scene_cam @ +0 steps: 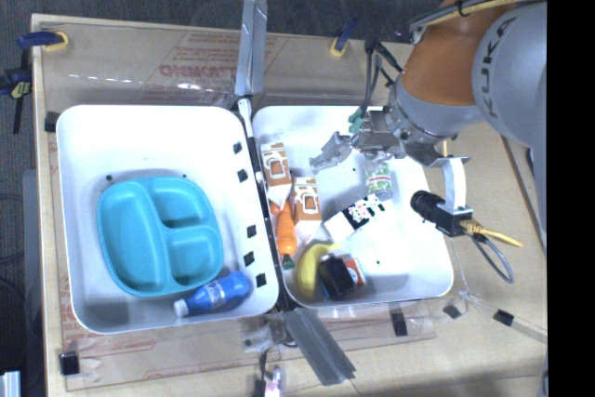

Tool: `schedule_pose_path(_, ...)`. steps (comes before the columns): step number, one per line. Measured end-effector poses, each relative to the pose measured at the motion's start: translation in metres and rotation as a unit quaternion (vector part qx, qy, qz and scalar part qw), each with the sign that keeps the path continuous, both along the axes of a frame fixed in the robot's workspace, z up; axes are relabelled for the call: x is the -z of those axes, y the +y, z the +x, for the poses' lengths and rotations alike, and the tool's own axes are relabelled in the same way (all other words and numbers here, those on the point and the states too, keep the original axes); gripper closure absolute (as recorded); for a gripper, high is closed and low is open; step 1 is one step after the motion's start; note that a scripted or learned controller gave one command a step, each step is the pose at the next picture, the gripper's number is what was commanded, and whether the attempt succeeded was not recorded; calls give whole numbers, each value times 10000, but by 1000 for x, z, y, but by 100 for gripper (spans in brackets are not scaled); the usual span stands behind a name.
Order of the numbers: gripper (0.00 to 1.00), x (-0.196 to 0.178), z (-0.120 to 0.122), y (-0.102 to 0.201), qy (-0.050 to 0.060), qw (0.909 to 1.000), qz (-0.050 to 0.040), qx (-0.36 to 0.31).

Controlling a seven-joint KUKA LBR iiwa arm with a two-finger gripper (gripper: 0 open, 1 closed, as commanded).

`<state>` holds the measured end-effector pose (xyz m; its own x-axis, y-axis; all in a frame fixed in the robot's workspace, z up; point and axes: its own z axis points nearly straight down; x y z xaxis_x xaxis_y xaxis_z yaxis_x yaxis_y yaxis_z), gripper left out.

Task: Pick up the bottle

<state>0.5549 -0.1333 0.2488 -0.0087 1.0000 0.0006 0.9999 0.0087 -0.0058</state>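
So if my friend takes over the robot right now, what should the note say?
Gripper: hovering over the back of the right bin; whether it is open or shut can't be told.
Bottle: blue with a white cap, lying on its side at the front of the left bin, beside the blue plate.
Done: nothing, the bottle is untouched.
Left: move across to the left bin, grasp the bottle, lift it.

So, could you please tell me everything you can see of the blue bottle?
The bottle is blue, plastic by the look, with a white cap and a white label patch. It lies on its side in the left bin, near the front wall, cap toward the left, touching the front edge of the blue tray.
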Motion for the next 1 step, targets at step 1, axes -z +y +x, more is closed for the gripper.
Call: schedule_pose_path(1,0,59,-45,57,9,9893,-8,1459)
